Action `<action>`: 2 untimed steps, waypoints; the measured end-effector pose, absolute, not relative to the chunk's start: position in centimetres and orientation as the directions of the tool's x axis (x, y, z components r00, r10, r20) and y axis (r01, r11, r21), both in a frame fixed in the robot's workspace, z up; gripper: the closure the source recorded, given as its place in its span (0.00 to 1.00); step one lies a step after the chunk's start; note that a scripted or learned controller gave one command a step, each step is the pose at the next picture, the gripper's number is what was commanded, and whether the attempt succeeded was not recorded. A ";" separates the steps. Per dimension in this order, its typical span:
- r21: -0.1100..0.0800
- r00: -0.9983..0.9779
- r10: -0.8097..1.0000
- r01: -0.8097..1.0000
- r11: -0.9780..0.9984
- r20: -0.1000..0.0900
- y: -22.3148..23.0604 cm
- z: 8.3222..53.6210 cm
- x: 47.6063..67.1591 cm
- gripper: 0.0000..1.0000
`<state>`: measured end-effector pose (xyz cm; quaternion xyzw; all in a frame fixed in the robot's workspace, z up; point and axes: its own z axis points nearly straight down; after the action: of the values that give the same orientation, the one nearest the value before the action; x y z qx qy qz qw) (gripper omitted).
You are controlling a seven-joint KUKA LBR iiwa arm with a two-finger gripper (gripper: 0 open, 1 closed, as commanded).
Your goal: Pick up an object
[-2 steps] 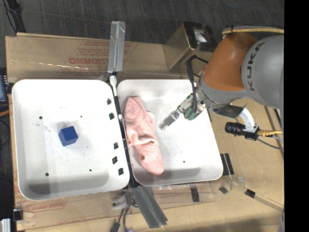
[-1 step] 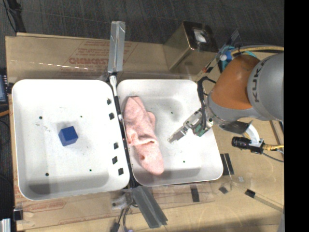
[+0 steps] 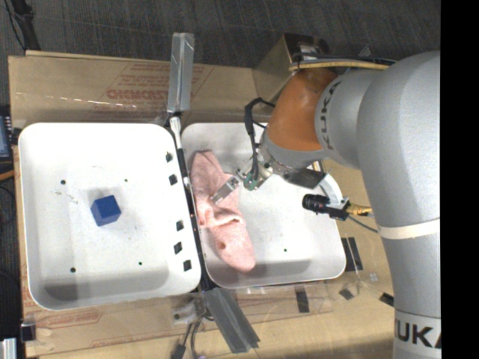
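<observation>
Crumpled pink cloth [image 3: 221, 212] lies along the right white bin [image 3: 314, 264]'s left wall. Soft, light, limp, so pinch a raised fold mid-cloth. Two-finger gripper [image 3: 227, 191] sits right over its upper part; fingers apart or together, can't tell. Wall's tight on the left; open floor to the right. Small blue cube [image 3: 105, 209] sits alone in the left white bin [image 3: 45, 144].

i see the bench [image 3: 90, 88], covered in brown cardboard, carrying two shallow white bins side by side, the left bin [image 3: 45, 275] and the right bin [image 3: 314, 264], their inner rims touching along a black-clipped seam.
</observation>
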<state>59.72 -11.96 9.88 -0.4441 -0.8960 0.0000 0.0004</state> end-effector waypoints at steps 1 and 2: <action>0.001 -0.516 0.857 0.857 0.516 -0.001 -9.6 9.3 62.7 0.00; -0.002 -0.462 0.887 0.887 0.462 0.001 -10.9 9.2 57.6 0.00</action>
<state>57.60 -10.86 9.20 -0.5185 -0.8551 0.0007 0.0009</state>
